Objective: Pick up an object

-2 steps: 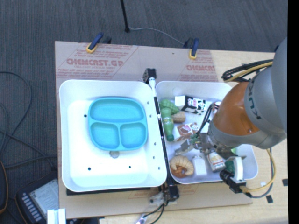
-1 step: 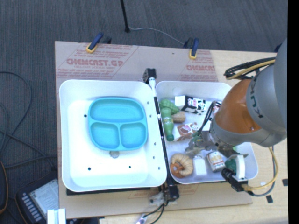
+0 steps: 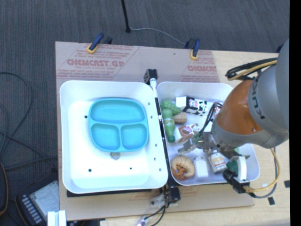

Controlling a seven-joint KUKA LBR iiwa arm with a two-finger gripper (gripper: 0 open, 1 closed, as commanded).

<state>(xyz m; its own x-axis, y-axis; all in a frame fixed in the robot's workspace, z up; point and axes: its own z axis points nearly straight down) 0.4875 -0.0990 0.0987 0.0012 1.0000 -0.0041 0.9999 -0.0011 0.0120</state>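
The right white bin (image 3: 207, 85) holds several small objects. Among them are a green toy vegetable (image 3: 168, 111), a tan coiled pastry (image 3: 182, 167), a white block (image 3: 201, 166), a small labelled jar (image 3: 217, 161) and a black-and-white item (image 3: 198, 106). My gripper (image 3: 196, 145) hangs low over the middle of this bin, just above the pastry and left of the jar. The orange wrist band (image 3: 237, 112) and the grey arm cover the bin's right half. I see nothing clearly held.
The left white bin (image 3: 75, 168) holds a blue divided plate (image 3: 118, 124) with a small grey piece (image 3: 114, 155) in front of it. Two clamps (image 3: 96, 41) hold the board's far edge. Cables trail at the bench's right front.
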